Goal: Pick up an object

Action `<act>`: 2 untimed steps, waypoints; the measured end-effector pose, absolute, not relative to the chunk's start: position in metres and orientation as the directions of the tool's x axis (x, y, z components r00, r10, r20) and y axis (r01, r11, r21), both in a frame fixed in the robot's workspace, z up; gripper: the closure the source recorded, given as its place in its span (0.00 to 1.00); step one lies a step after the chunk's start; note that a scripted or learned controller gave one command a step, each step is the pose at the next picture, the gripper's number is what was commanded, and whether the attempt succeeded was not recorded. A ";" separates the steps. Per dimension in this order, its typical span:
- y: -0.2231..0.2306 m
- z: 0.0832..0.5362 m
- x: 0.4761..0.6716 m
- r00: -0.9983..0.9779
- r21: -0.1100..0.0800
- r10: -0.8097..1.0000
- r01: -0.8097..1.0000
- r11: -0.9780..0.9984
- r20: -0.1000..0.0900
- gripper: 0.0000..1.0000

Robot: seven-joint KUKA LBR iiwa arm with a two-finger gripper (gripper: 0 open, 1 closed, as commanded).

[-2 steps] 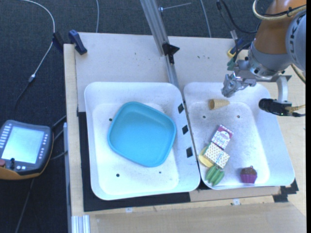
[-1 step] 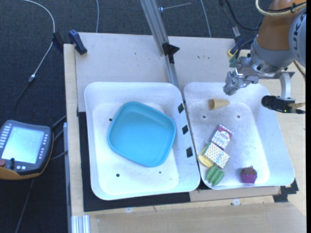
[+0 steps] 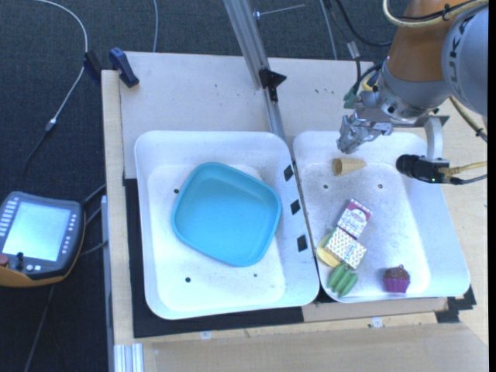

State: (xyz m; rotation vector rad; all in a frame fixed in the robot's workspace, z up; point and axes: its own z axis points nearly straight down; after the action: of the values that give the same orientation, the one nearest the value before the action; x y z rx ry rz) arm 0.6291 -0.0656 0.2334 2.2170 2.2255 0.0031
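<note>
Two white bins sit side by side on the bench. The left bin [image 3: 155,285] carries a blue plate [image 3: 225,212] across its middle. The right bin [image 3: 434,239] has the arm [image 3: 434,33] over its far edge, with the gripper [image 3: 355,139] hanging low there; whether it is open or closed cannot be told. A small tan cone [image 3: 348,165] lies just below the gripper on the bin floor near the far edge, its long axis running left to right, tip rightward. It looks the likeliest pick. Near the front edge lie two small cartons [image 3: 349,235], a green vegetable [image 3: 342,280] and a purple piece [image 3: 396,278].
</note>
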 end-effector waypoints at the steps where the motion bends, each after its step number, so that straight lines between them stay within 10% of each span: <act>1: -0.015 0.244 0.618 -0.005 0.001 1.000 1.000 0.005 0.002 1.00; 2: 0.033 0.231 0.604 -0.004 -0.001 1.000 1.000 0.004 0.001 1.00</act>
State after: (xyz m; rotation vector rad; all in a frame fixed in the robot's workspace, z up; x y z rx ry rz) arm 0.6036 0.0330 0.2312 2.2177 2.2272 0.0006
